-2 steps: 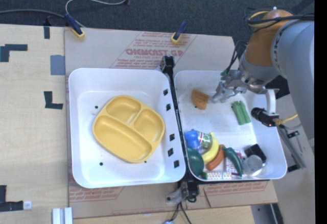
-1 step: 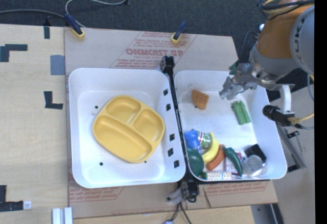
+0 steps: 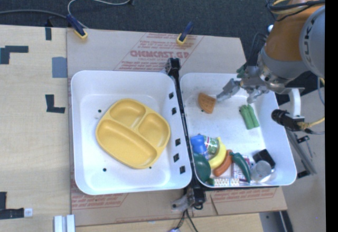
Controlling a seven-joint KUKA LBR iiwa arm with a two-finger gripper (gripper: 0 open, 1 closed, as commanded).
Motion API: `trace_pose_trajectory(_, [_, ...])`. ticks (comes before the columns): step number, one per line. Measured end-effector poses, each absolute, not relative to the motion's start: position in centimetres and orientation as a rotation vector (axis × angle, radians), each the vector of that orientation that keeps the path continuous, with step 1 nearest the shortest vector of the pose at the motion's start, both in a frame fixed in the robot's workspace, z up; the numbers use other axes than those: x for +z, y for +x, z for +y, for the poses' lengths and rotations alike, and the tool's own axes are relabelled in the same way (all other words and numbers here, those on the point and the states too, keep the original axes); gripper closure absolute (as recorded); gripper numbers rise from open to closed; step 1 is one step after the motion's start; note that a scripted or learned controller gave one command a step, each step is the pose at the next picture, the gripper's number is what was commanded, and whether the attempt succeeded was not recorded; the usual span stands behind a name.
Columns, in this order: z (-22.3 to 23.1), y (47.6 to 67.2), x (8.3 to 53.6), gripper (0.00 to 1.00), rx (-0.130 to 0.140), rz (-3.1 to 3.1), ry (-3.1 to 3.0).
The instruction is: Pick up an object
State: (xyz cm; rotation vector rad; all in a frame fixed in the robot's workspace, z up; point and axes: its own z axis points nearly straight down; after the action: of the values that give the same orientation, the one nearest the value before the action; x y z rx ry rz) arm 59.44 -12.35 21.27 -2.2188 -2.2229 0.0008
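My gripper (image 3: 241, 93) hangs over the back of the right bin (image 3: 274, 120), its two fingers spread apart with nothing between them. A brown bread-like piece (image 3: 206, 102) lies to its left on the bin floor. A green block (image 3: 249, 117) lies just below and right of the fingertips. At the bin's front sits a pile: a blue item (image 3: 197, 144), a yellow banana (image 3: 219, 156), a red sausage (image 3: 224, 165), green pieces (image 3: 202, 166) and a black and silver object (image 3: 261, 165).
The left bin (image 3: 84, 120) holds a yellow divided plate (image 3: 133, 132). A black clip (image 3: 172, 65) sits on the divider between the bins. Blue and yellow clamps (image 3: 77, 27) hold the cardboard at the back. A cable runs across the dark floor behind.
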Motion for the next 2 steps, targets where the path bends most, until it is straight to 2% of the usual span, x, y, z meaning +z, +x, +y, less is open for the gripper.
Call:
trace_pose_trajectory(1, [-15.2,62.0,9.4,0.0,-0.005,-2.225,-2.223])
trace_pose_trajectory(2, [-13.2,59.7,8.6,0.0,0.0,-2.224,-2.224])
